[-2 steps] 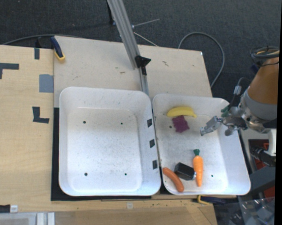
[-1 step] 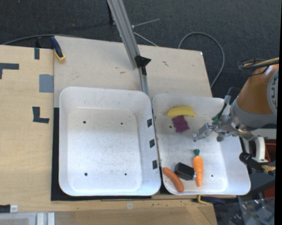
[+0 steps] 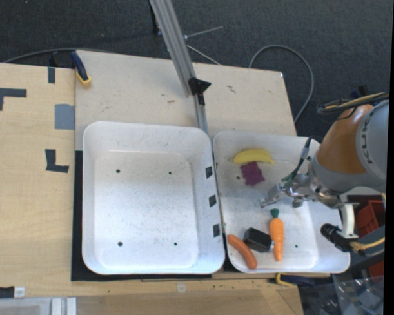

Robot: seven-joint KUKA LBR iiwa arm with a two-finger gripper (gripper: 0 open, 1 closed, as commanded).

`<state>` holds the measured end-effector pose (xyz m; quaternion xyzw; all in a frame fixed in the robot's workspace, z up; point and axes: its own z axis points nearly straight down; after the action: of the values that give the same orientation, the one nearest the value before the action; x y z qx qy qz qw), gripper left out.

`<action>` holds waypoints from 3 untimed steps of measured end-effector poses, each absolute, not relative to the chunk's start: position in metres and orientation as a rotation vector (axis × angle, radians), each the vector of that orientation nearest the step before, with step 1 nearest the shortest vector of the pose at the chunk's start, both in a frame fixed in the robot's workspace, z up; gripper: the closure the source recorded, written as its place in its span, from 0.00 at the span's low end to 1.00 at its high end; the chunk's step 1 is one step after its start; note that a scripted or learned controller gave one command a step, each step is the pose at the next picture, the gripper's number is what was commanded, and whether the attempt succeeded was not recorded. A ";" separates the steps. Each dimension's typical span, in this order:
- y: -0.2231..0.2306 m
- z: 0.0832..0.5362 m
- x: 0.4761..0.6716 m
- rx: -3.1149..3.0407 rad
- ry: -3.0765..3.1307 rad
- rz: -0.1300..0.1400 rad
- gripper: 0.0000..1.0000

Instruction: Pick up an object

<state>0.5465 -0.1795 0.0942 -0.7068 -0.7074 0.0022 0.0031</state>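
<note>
We see the gripper (image 3: 277, 196) low in the right bin (image 3: 303, 262), just above the carrot (image 3: 277, 237), likely lined up to grab it; the view is too blurred to tell its state.

Grey KUKA iiwa arm (image 3: 377, 137) with smooth rounded casing, broad glossy orange band (image 3: 339, 147) above the wrist, paler grey wrist section below it, slim silver metal two-finger gripper (image 3: 277, 196), thin dark cable along the wrist
</note>
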 end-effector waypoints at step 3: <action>-0.178 0.217 0.540 -2.222 -2.226 -0.003 1.00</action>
<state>0.5404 -0.1784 0.2166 -0.7065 -0.7077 -0.0008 -0.0016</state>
